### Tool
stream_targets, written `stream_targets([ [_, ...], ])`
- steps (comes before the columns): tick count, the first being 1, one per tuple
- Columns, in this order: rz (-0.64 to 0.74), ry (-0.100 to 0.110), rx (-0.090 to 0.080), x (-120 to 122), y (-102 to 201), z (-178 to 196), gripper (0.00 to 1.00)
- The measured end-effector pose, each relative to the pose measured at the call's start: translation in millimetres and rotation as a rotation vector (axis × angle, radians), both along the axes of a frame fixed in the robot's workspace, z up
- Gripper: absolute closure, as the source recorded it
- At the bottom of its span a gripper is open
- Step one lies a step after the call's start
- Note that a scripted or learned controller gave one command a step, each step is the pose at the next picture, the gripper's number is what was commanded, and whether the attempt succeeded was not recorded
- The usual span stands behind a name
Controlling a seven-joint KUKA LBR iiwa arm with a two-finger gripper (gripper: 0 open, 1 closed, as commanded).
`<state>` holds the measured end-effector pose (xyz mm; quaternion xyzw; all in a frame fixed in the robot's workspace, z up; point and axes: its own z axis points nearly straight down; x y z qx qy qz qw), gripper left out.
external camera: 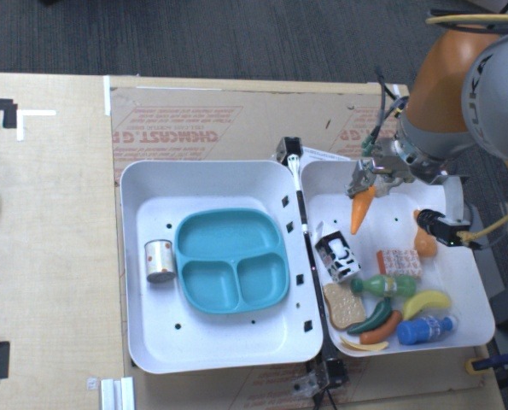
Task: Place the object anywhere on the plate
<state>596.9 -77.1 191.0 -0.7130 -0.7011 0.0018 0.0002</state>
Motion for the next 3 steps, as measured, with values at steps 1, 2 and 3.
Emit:
stream_targets([
  [1,-0.280,0.000,0.000,-20.3,64.6,19.3,1.00],
  [2,-0.210,-0.001,0.000,-22.7,143.0,34.0,1.00],
  [3,-0.210,-0.001,-0.001,-22.7,142.7,34.1,0.00],
])
